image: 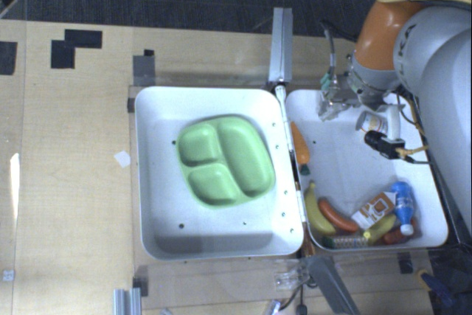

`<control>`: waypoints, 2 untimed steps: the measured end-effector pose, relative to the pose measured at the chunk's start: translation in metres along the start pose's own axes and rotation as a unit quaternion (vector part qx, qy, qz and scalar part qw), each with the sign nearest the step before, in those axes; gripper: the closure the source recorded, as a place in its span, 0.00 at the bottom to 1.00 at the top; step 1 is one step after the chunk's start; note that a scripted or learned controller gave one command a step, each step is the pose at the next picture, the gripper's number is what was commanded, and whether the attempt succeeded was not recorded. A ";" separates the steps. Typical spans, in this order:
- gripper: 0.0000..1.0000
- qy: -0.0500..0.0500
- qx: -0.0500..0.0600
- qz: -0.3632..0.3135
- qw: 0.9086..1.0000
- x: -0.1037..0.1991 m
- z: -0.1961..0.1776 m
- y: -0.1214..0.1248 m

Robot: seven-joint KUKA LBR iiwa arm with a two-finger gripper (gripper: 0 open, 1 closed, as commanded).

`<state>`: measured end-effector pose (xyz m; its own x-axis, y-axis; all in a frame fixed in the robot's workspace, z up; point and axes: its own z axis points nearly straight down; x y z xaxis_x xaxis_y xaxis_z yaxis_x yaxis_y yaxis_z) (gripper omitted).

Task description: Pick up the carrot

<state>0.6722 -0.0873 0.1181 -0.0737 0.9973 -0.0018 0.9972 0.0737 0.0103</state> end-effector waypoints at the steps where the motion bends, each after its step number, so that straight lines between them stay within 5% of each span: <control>1: 1.00 0.000 0.001 -0.116 0.993 -0.030 -0.041 -0.003; 2: 1.00 0.000 0.001 -0.195 0.981 -0.032 -0.060 -0.003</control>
<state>0.6708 -0.1194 0.1777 -0.4492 0.8934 -0.0051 0.8934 0.4492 0.0075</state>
